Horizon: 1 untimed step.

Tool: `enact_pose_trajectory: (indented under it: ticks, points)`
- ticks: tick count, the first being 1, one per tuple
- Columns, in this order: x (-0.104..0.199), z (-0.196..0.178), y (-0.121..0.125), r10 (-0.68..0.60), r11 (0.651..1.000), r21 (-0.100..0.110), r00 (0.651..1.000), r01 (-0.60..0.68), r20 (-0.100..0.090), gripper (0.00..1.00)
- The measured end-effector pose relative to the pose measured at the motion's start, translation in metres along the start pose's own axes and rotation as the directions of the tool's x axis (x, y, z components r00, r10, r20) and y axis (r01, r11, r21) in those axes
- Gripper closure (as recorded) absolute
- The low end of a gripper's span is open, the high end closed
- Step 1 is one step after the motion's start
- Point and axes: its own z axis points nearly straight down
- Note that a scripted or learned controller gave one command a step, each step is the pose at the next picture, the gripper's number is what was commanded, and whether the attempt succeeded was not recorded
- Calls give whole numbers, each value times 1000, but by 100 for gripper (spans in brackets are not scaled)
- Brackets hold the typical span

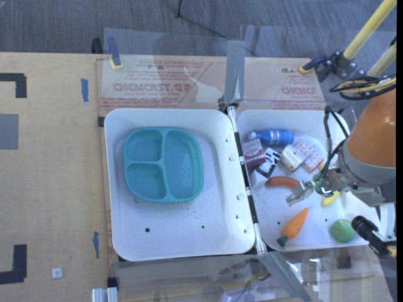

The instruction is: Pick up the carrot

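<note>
Carrot (pixel 296 223) lies loose on the floor of the right bin (pixel 267 222), near that bin's front wall, its green end pointing toward the front left corner and its orange tip angled up toward the gripper (pixel 302 192). The gripper hangs just above the carrot and apart from it; nothing sits between its fingers, and whether they are spread or closed is too blurred to tell. By my judgement the pick is not yet made: lowering onto the carrot, closing and lifting all remain.

Around the carrot in the right bin lie a red pepper (pixel 282 182), a blue bottle (pixel 272 136), a dark packet (pixel 254 156), a pale block (pixel 291 158), a red-patterned packet (pixel 309 153) and a green ball (pixel 342 231). The left bin (pixel 126 231), well apart from the carrot, holds a teal divided plate (pixel 163 165).
</note>
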Motion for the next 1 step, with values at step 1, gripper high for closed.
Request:
enact_pose_trajectory:
  ticks: [1]
  points:
    - [-26, 85, 0, -108, 994, -12, 994, 108, 4, 0]
